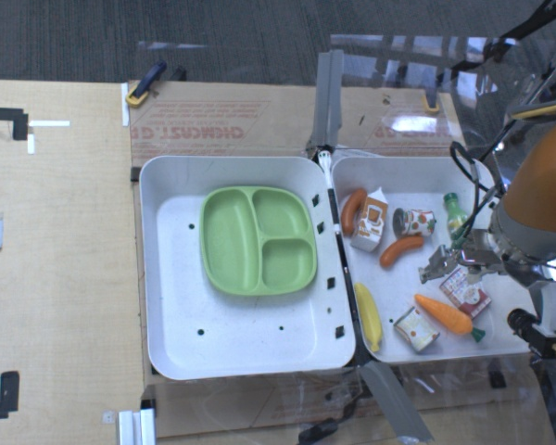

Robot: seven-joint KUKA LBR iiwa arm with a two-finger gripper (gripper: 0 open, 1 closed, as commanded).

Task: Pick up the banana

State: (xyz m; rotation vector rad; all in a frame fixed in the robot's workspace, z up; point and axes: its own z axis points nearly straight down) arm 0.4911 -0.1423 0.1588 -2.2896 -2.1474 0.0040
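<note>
Camera view: looked down at a slant on two white bins side by side on the counter [56,248]. Banana [368,315] lay in the right bin [389,170], along its left wall toward the near corner, lengthwise near to far. End effector [448,263] hovered well to the right of the banana and slightly farther, above the clutter in the middle of that bin; could not tell whether open or closed. Between the two: a carrot [445,314] and a small carton [415,330]. Farther back sat two sausages [354,209], a white carton [372,222], a can [413,222] and a green bottle [455,213]. Left bin [162,341] held a green divided plate [259,240]. Red print on the cardboard [213,119] beyond the bins seen upside down, not clearly readable.
</note>
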